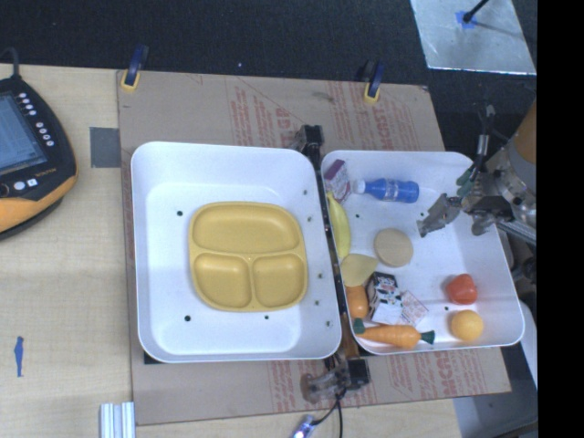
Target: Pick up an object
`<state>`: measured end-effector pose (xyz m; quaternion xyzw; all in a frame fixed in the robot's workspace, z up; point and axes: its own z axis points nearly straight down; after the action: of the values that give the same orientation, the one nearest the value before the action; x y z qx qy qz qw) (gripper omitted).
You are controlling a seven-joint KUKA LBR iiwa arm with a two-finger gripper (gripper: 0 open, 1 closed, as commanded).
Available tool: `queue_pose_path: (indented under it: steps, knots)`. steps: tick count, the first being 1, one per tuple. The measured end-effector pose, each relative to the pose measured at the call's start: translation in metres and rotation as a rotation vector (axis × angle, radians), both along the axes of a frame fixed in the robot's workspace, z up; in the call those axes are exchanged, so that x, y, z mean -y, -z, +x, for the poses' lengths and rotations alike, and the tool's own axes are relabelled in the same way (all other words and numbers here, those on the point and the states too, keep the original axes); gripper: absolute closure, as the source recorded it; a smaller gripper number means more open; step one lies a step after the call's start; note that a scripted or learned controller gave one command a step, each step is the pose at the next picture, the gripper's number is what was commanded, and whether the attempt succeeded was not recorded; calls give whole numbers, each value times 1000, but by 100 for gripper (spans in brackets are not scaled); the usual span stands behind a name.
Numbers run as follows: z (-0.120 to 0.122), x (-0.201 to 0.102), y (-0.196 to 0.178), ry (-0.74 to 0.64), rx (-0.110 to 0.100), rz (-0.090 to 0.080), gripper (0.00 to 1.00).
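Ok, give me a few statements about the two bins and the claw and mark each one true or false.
1. The yellow divided tray lies in the left bin. True.
2. The blue bottle stands upright. False: it lies on its side near the right bin's far wall.
3. The carrot lies near the right bin's front edge. True.
4. The claw hangs above the left bin. False: it is over the right bin, right of the tan round disc.
5. The red tomato touches the bottle. False: they lie well apart.
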<state>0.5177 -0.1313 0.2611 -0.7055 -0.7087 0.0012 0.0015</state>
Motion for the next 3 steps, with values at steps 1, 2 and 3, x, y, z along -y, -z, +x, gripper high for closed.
queue_pose_path:
  steps: [1,2,3]
  knots:
    - [35,-28,70,-2,-2,-2,0]
    - [65,-3,171,-1,-3,-1,0]
    - [133,-24,171,3,-10,1,0]
